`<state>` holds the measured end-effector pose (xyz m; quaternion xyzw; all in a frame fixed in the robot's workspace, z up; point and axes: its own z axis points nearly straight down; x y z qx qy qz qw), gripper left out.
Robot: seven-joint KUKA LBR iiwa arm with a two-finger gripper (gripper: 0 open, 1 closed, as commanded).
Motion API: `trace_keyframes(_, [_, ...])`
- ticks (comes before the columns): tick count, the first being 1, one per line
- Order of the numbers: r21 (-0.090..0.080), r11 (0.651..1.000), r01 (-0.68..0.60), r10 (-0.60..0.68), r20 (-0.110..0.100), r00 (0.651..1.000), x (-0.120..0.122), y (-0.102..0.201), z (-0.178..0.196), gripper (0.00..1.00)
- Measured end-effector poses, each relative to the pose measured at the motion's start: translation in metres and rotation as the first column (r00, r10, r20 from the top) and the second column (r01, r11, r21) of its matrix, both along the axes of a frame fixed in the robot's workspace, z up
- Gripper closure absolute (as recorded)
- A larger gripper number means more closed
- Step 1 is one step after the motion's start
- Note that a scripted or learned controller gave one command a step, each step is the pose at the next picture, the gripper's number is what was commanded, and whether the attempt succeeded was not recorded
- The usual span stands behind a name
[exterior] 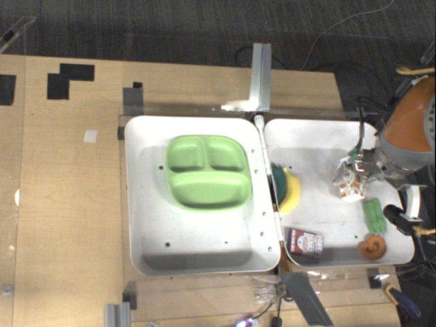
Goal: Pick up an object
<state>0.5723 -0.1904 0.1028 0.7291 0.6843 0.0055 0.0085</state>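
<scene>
The right bin [320, 210] holds several objects. A crumpled white and red packet [348, 185] lies near its right side. My gripper [359, 163] hangs right over the packet's upper edge, at the end of the grey arm with the orange band [409, 125]. I cannot see whether it touches the packet. A green oblong piece [374, 215] and a brown-orange round thing [372, 246] lie in the bin's near right corner. A dark red box [305, 242] rests by the front wall. A yellow and dark green item [287, 189] leans against the left wall.
The left bin [146, 247] carries a light green divided plate [206, 171]. A metal post [261, 73] stands behind the wall between the bins. Cables and clamps sit along the right bin's right edge [409, 216].
</scene>
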Motion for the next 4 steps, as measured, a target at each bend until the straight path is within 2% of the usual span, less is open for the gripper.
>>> trace_keyframes(1, [0.000, 1.000, 0.000, 0.000, 0.000, 1.000, 0.000, 0.000, 0.000, 0.00])
trace_keyframes(2, [-0.001, 0.965, -0.262, 0.262, -0.008, 0.965, 0.049, 0.025, -0.013, 0.00])
trace_keyframes(3, [-0.004, 0.919, -0.394, 0.394, -0.009, 0.919, 0.020, -0.016, -0.012, 0.00])
trace_keyframes(4, [-0.006, 0.918, -0.395, 0.395, -0.002, 0.919, 0.023, -0.014, 0.000, 1.00])
